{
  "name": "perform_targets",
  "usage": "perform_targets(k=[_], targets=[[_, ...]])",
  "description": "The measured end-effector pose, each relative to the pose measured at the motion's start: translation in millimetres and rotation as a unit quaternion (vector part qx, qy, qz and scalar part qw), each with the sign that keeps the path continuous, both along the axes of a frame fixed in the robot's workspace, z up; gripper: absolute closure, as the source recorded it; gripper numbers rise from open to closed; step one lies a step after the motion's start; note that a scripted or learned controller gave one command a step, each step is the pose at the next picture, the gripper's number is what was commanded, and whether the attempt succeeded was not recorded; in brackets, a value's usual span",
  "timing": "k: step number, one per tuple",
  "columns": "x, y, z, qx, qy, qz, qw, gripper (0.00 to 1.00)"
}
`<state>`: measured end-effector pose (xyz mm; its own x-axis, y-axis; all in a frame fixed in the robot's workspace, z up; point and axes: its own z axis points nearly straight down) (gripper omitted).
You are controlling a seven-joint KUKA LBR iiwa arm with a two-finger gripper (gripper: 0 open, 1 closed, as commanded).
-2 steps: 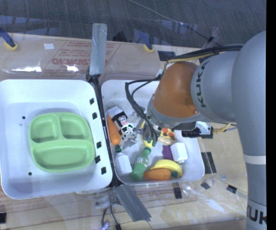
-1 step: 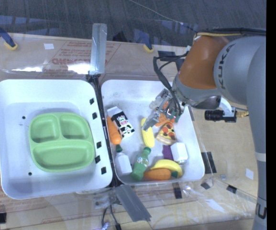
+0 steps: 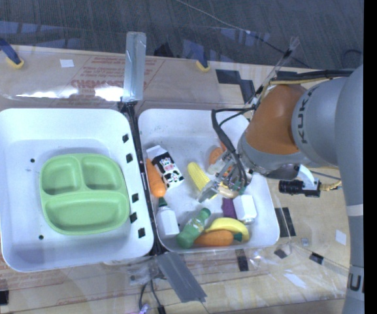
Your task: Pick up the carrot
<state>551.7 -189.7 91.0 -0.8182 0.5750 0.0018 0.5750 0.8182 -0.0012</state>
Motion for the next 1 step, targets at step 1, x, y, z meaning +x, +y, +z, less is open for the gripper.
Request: perform_targets(k=[1], targets=[[-35.8, 8.7, 20.2, -0.0002, -0.001, -0.015, 0.9999, 0.0]])
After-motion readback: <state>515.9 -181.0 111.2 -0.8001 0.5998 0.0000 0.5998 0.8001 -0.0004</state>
